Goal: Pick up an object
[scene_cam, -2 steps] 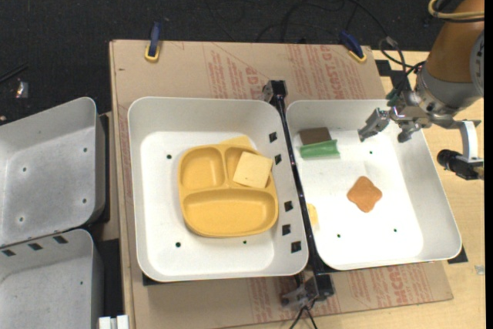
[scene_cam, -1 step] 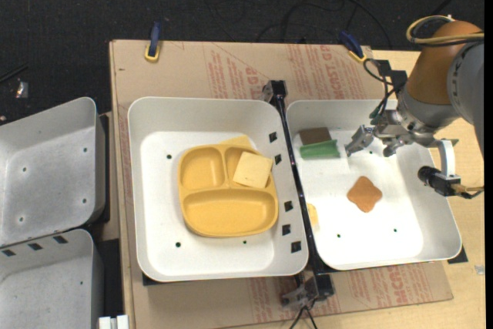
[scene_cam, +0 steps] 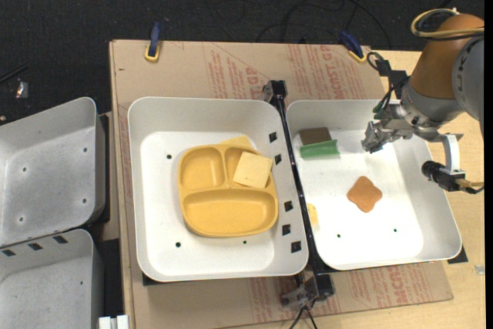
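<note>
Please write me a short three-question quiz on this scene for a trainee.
1. True or false: the pale block lies on the yellow tray in the left bin.
2. Which lies nearest the gripper? A) the orange piece B) the green and brown sponge C) the yellow tray
3. Fill in: the orange piece lies in the ____ bin.

Key: 1 true. 2 B, since the sponge sits at the far end of the right bin, closest to the gripper. 3 right.
</note>
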### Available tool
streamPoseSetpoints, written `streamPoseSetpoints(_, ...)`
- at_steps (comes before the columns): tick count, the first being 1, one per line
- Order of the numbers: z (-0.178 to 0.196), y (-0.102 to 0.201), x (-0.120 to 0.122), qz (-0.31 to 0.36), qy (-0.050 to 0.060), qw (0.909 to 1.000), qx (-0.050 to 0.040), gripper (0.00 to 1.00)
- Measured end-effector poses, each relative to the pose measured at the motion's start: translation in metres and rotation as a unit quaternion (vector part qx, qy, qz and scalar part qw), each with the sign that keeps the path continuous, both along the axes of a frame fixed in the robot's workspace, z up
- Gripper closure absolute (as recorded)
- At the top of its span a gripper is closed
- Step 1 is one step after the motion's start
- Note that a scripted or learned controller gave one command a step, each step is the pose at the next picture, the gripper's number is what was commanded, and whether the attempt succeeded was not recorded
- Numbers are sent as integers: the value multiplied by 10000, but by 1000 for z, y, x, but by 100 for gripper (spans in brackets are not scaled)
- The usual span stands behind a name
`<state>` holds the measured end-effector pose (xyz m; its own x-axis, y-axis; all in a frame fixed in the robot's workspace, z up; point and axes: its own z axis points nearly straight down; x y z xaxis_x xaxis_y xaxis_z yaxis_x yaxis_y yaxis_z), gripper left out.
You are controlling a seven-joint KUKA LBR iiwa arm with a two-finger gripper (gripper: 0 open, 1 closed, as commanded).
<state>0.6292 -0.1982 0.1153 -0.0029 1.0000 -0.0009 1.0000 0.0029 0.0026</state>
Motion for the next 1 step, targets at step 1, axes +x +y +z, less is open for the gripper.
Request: streamPoseSetpoints(1,47,-2,9,-2,-20,10000,-5,100)
